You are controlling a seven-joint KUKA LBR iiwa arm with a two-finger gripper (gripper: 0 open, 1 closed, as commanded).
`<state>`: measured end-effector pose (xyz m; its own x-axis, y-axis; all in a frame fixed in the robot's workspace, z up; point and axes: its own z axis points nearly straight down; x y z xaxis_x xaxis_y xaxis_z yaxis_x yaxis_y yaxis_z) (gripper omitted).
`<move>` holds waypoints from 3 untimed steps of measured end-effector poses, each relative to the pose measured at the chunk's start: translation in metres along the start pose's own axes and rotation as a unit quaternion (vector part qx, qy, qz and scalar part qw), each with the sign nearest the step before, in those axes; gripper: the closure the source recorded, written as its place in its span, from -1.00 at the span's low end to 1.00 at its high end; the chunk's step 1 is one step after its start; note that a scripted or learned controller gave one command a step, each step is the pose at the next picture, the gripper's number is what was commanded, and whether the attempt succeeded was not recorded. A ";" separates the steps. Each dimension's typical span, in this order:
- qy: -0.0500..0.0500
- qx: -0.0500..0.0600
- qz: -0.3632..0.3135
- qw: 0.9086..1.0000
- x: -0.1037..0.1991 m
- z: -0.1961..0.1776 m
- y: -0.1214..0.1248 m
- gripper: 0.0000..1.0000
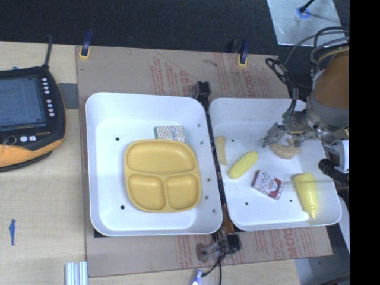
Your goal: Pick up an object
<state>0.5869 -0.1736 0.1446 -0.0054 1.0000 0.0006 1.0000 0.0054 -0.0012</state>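
The right bin (249, 218) holds several objects. A yellow corn cob (243, 164) lies near its middle. A pale yellow strip (221, 149) rests by the bin's left wall. A red and white packet (267, 184) sits toward the front, and a yellow squeeze bottle (306, 193) lies at the front right. A beige round piece (286, 150) sits at the back right. My gripper (281, 135) hangs just above and behind that beige piece, at its far edge, partly covering it. Nothing is visibly lifted off the bin floor.
The left bin (101, 159) carries a yellow divided tray (162, 175), with a small patterned block (170, 133) behind it. A tablet controller (27, 114) lies at the bench's left. Cables loop above the arm (329, 88) at the right. Clamps sit along the back edge.
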 end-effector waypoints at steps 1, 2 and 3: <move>-0.001 0.001 -0.001 1.000 0.056 0.040 0.030 -1.00; -0.001 0.002 0.000 1.000 0.054 0.053 -0.023 -1.00; 0.000 0.002 -0.001 1.000 0.073 0.053 -0.033 -1.00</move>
<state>0.5534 -0.1004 0.0916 -0.0067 1.0000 -0.0003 1.0000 0.0067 -0.0055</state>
